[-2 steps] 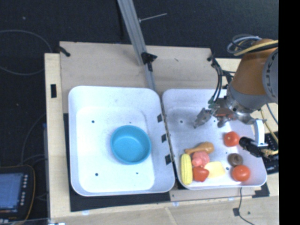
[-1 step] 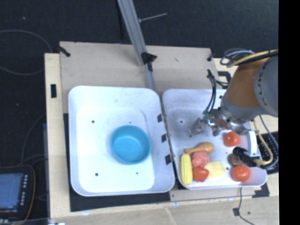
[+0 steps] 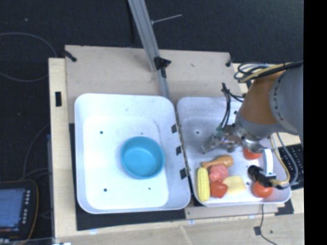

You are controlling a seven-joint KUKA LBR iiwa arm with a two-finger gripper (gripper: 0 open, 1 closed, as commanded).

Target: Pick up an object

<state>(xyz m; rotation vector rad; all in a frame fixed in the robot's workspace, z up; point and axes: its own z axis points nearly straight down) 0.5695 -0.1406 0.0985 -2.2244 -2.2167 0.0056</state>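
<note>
Blue bowl [image 3: 142, 157]: smooth plastic, slight sheen. Both white bins [image 3: 92, 116]: smooth, matt plastic look. Surface [image 3: 117, 70]: pale matt board, wood-like. Corn cob [image 3: 203, 184] and tomato [image 3: 262, 190]: glossy plastic toy food. Slanted pole [image 3: 145, 29]: grey metal.

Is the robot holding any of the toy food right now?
It cannot be told. The gripper hangs over the right bin, above the pile with the corn, but nothing shows between it.
</note>
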